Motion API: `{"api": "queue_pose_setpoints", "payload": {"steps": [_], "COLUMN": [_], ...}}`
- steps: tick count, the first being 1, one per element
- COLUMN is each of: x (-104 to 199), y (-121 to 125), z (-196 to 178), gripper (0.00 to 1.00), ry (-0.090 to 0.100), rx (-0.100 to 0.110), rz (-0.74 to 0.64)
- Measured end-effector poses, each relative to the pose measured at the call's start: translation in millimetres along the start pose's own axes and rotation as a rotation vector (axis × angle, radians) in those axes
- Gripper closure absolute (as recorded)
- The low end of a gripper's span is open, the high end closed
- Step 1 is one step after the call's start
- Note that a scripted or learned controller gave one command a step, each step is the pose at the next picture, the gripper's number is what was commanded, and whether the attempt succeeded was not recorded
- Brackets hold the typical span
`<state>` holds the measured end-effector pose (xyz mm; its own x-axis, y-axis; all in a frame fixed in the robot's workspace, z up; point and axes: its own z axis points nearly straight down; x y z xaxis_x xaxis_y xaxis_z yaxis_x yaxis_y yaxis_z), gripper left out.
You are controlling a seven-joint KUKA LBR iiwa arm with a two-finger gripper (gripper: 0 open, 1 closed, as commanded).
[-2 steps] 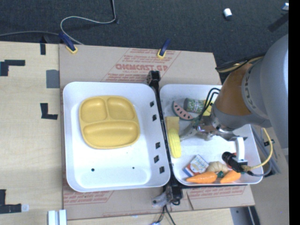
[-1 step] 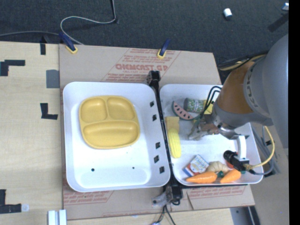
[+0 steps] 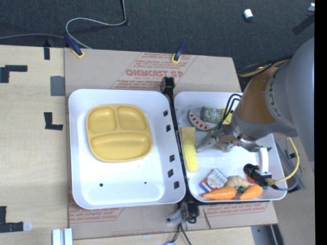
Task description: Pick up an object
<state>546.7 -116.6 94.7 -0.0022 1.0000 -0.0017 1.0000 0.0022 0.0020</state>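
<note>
The arm (image 3: 265,106) reaches into the right bin (image 3: 232,193) with the claw (image 3: 207,139) low over the floor of that bin, just right of the corn cob (image 3: 190,154); the step in hand looks like the approach to a grasp, not yet a lift, since nothing shows between the fingers; whether those fingers stand apart or together I cannot tell, as they blur into a grey tangle.

The likeliest target is the corn cob, lying against the left wall of the right bin, by the divider; its long axis runs near to far in the view, almost parallel to that wall, with a yellow block (image 3: 187,133) at its far end.

The next move, I judge, calls for a short shift leftward and a closing across the cob's narrow width; the nearby wall leaves little room for a finger.
</note>
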Motion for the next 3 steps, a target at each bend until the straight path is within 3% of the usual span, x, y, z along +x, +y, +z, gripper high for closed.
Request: {"api": "queue_pose_setpoints", "payload": {"steps": [1,2,3], "x": [-8.3,-7.7,-7.7], "y": [-62.8,-61.5,-61.7], "z": [9.6,0.1,0.2], "gripper": [0.00,1.00,0.00], "ry": [0.001,0.002,0.002], "rx": [0.002,0.001,0.001], "rz": [0.003,0.001,0.001]}}
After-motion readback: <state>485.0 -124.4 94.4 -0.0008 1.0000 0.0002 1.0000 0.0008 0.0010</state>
